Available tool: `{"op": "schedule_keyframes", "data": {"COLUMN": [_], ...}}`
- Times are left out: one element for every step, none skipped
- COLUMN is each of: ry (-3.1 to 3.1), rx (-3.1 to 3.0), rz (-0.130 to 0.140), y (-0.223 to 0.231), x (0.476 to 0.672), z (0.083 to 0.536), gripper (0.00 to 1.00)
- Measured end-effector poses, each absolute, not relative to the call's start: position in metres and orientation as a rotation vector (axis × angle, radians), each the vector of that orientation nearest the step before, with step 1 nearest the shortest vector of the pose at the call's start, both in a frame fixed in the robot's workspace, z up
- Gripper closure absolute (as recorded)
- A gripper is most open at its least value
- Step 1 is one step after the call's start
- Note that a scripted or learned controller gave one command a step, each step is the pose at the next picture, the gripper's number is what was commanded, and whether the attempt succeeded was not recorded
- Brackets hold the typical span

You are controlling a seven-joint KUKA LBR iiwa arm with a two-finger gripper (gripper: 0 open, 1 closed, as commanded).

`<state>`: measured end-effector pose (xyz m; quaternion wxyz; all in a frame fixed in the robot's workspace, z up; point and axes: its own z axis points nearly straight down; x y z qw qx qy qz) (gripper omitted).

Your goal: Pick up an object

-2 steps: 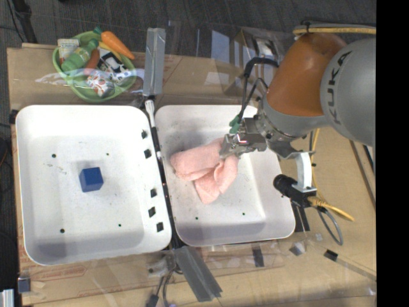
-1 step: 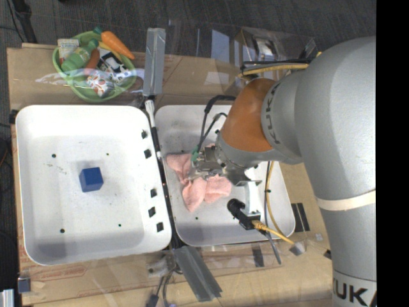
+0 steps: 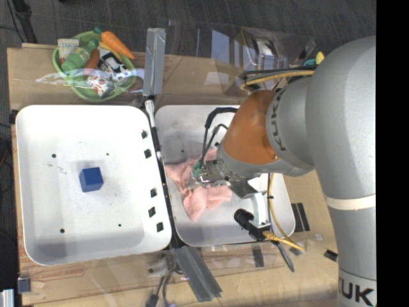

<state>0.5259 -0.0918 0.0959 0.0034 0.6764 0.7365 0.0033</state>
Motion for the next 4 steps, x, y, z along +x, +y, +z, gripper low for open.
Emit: {"op": "schedule_keyframes", "data": {"ry": [2.309, 2.309, 2.309, 2.309], "rx": [2.121, 2.121, 2.121, 2.121], "rz": [0.011, 0.011, 0.011, 0.011], "y": [-0.092, -0.092, -0.092, -0.092], "x": [0.5259, 0.5259, 0.5259, 0.5259], "z": [0.0959, 0.0959, 0.0959, 0.0959], "gripper": [0.0, 0.0, 0.0, 0.0]}}
